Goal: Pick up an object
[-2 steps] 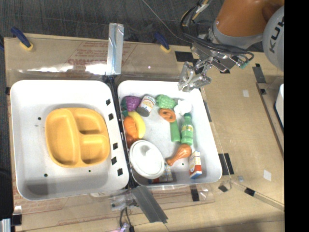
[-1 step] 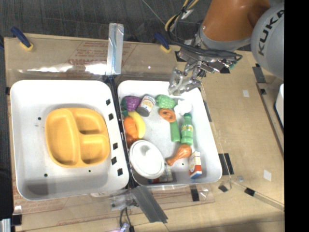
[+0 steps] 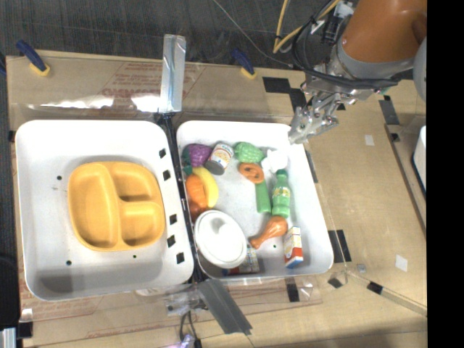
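gripper point(image 3: 306, 127) is parked over the right bin's point(image 3: 319, 223) 1 o'clock corner, can't tell its grip state, probably lining up on the green bottle point(image 3: 280, 193).

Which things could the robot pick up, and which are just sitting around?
For the job: gripper; green bottle; pretzel; drumstick; can; grapes; carton; white bowl.

Just there: yellow tray in the left bin; right bin; blue clamps; cables.
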`<state>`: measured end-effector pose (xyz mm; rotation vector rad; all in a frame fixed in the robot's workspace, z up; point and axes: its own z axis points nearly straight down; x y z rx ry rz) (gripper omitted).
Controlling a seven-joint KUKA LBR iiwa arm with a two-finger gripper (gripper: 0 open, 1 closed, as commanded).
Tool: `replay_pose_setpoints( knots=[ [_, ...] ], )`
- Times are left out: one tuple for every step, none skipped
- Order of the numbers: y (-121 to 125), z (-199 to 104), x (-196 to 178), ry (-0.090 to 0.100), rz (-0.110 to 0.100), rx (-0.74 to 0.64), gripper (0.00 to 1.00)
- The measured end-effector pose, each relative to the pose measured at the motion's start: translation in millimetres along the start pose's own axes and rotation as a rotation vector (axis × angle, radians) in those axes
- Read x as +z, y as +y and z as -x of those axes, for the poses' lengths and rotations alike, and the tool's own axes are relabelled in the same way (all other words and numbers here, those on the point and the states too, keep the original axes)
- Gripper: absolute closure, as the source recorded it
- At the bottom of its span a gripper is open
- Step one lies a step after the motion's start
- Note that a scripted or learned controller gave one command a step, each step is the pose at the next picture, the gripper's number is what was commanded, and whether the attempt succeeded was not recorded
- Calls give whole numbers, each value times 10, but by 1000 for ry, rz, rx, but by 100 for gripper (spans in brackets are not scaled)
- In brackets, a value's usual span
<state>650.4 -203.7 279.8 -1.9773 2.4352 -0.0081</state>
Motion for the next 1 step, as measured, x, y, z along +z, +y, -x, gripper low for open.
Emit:
replay_pose_setpoints(
  knots=[
    [466, 238, 315, -2, 11, -247, 100]
  ],
)
